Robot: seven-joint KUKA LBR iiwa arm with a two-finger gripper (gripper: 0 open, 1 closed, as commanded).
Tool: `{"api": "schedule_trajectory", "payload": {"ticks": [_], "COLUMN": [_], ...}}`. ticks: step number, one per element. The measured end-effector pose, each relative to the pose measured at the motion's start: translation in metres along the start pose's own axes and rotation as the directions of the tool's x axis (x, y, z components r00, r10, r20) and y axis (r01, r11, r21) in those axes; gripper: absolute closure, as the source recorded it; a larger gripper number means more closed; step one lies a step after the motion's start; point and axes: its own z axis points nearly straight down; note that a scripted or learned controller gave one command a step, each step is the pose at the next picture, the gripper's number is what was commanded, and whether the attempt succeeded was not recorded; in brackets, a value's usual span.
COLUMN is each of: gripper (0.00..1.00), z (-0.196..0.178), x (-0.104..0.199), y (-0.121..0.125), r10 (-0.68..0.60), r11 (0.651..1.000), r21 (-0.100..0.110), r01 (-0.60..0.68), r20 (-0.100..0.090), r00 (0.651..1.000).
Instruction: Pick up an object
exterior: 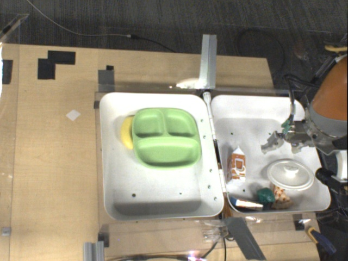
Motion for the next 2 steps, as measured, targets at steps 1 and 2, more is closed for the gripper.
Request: {"api": "schedule_trajectory", "payload": {"ticks": [1, 2], "gripper": [0.00, 0.00], "z": [0.039, 0.081], "x": [0.029, 0.014], "y": [-0.042, -0.010], "r10": [-0.279, -0.355], "r11": [0.960, 0.934], "r21": [-0.001, -0.027], "r01": [0.279, 0.356], "r20": [0.000, 0.010], "r00": [0.960, 0.935]}}
